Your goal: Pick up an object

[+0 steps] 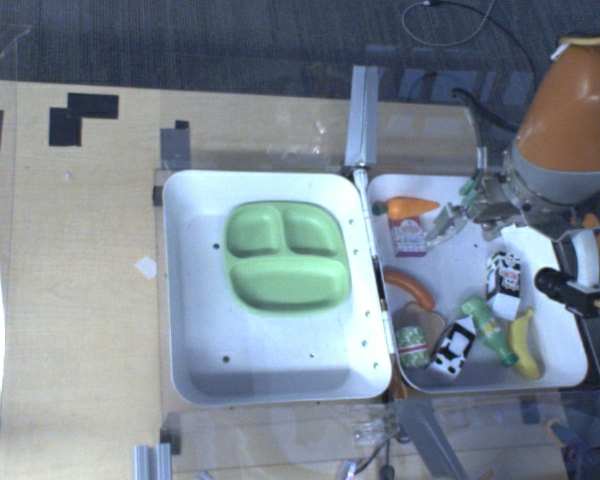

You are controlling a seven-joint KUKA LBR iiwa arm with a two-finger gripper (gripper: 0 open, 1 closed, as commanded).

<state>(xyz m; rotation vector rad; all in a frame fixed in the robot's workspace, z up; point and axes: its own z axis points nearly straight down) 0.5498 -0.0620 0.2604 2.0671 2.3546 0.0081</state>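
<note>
Green tray (284,256) left bin, jaws (458,215) beside carrot (414,207), carton (409,236)

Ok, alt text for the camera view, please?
The gripper hangs over the right bin, near a carrot and small carton, among scattered toy food. The left bin holds a green divided plate.

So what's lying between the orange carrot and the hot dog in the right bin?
In the camera view, a small pink-and-white carton lies between the carrot and the hot dog.
</note>
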